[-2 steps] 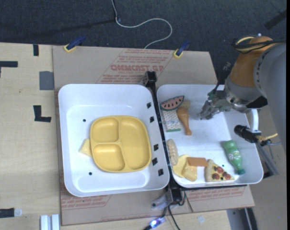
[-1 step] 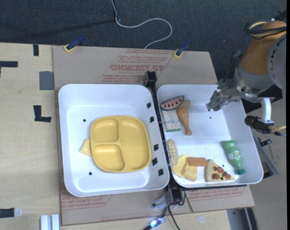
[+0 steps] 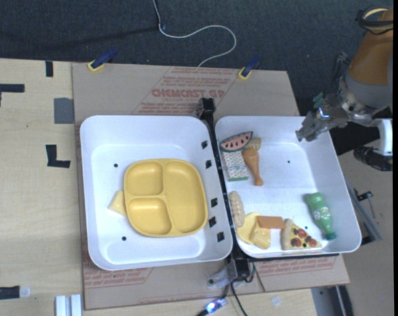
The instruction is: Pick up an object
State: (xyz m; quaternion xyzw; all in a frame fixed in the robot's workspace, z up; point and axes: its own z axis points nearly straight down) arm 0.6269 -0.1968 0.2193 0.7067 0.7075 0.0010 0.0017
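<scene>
Pincer (image 3: 308, 129) hovers at the right white bin's (image 3: 287, 170) far rim; can't tell its state. Nearest below-left: brown plastic toy drumstick (image 3: 254, 163), likely light, stiff, slick; grab across the narrow shank.

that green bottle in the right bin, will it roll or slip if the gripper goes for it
The green bottle lies on its side, so it may well roll if nudged. Its rounded, smooth-looking body could slip between fingers. It looks like a small toy, probably light.
</scene>
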